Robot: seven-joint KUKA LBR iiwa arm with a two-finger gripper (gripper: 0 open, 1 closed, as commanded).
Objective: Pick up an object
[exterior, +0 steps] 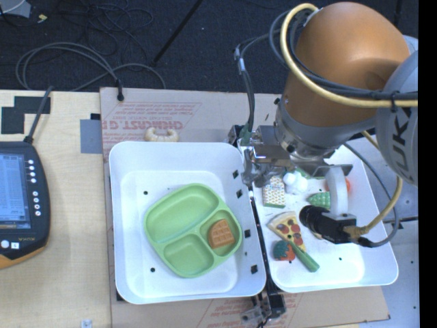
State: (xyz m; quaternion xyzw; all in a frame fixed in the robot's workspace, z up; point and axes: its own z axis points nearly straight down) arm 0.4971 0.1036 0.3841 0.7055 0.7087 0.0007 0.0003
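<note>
Over the right bin (382, 265), the gripper (273, 166) hangs low near its left wall, just above a checkered toy (274, 195) and pizza slice (288, 227), likely choosing among them. Whether its fingers are wide or narrow, I cannot tell.

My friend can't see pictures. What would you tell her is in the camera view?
A big grey and orange robot arm hangs over the right white bin, which holds a toy pizza slice and other small toys. The left white bin holds a green divided plate with a waffle on it.
</note>
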